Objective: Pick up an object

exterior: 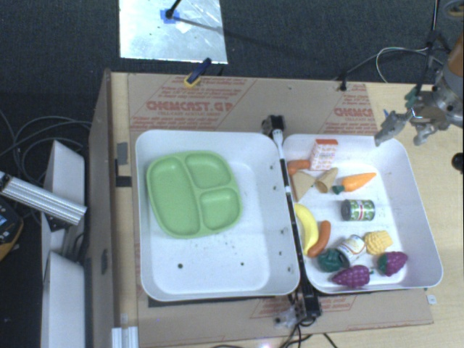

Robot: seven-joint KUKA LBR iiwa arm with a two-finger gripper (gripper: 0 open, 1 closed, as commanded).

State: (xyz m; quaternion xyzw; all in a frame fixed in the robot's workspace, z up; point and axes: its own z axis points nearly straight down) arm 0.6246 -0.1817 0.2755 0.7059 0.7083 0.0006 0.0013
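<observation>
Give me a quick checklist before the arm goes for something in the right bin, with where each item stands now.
1. Gripper carries nothing: ok, fingers spread with nothing between them.
2. Gripper above a target: not ok, it sits at the right bin's far corner, off the toys.
3. A target with room around it: ok, the green can stands apart from its neighbours.
4. Carrot free: ok, lying flat.
5. Near-edge toys separable: not ok, grapes and others crowd together.
6. Green plate out of the way: ok, in the left bin.

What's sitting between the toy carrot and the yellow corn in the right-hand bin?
In the camera view, a small green can lies on its side between the carrot above it and the corn below it.
</observation>
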